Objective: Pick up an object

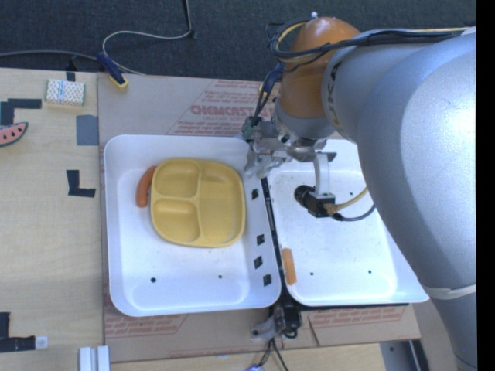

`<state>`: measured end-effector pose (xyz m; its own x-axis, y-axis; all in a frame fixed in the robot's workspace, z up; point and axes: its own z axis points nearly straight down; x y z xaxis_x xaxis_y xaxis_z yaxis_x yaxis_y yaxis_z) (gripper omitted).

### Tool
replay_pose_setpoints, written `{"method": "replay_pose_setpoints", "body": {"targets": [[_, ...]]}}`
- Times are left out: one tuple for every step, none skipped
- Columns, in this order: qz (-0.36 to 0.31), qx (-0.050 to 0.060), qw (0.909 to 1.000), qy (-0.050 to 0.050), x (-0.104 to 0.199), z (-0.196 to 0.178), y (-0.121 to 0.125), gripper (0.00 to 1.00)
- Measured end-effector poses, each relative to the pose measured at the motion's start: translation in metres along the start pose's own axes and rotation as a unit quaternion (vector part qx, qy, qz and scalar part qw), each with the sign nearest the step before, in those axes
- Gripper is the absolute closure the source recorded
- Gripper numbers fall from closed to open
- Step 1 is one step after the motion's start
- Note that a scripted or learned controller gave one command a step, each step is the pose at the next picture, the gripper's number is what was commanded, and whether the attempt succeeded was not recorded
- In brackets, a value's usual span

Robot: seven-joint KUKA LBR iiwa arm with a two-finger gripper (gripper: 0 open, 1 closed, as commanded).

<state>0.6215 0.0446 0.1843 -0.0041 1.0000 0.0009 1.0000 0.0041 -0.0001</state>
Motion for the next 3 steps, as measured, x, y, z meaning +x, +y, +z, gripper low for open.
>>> {"method": "replay_pose_setpoints", "body": {"targets": [[0.002,0.000,1.0000,-0.002,-0.073,-0.027,0.046,1.00],[0.002,0.000,1.0000,-0.001,-0.073,-0.027,0.046,0.00],[0.002,0.001,1.0000,-0.002,-0.058,0.001,0.046,0.00]]}}
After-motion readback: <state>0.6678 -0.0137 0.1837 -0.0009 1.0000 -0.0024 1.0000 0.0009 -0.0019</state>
